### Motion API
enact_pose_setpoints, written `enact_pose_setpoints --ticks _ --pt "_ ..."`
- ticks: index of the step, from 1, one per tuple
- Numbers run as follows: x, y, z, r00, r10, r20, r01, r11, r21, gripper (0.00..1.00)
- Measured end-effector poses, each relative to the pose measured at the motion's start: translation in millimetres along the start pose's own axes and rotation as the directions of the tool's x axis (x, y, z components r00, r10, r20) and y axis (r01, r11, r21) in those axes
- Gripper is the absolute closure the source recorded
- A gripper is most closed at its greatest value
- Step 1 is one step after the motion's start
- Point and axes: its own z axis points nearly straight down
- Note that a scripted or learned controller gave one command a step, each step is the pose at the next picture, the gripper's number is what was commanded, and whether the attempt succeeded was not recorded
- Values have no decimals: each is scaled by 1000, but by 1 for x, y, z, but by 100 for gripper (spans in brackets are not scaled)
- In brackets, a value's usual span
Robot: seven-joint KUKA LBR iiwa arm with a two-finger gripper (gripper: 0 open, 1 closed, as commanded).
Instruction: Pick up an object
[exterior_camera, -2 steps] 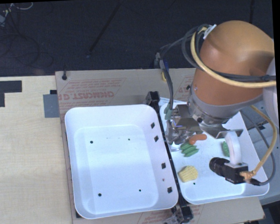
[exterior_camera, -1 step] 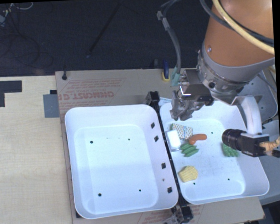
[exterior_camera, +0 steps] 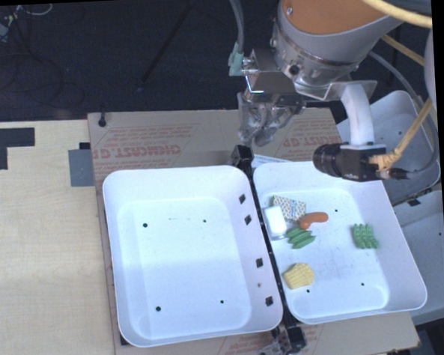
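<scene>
Risks nudging the clustered white block (exterior_camera: 275, 221), orange piece (exterior_camera: 313, 219) and green pod (exterior_camera: 301, 239) (all nearly touching) in the right bin (exterior_camera: 398, 290); cannot tell how the gripper (exterior_camera: 262, 129) stands.

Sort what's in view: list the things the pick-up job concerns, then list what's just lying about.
Job:
gripper, above the bins' far edge
right bin
In it: yellow corn piece, green pea pod, orange carrot piece, white block, patterned packet, green bumpy piece

Lying about:
left bin
cardboard sheet
wooden bench
</scene>
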Motion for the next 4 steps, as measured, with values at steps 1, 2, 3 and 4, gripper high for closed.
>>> enact_pose_setpoints --ticks 1,2,3,4 --pt "0 -3 -7 1000 -7 3 7 1000 9 100" --pt "1 -2 -16 1000 -13 4 13 1000 13 100" --pt "2 -2 -25 1000 -20 5 20 1000 17 100" --pt "-101 -56 -4 1000 13 2 -13 1000 8 100"
